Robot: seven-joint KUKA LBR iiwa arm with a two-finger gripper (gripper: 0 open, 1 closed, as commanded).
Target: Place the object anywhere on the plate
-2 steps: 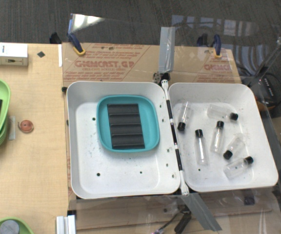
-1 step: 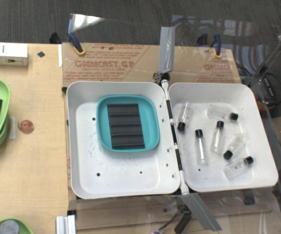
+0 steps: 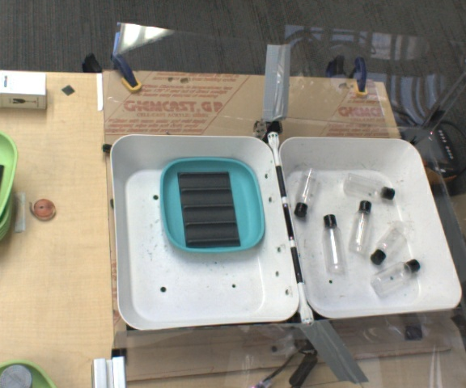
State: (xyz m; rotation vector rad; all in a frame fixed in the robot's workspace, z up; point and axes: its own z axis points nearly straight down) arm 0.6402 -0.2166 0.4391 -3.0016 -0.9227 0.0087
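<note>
Vials (image 3: 361, 226), six clear ones with black caps I think, lie scattered in the right bin (image 3: 427, 285). Teal plate (image 3: 252, 208) with a dark ribbed insert sits in the left bin (image 3: 136, 297). Can't tell anything about the fingers here.
</note>
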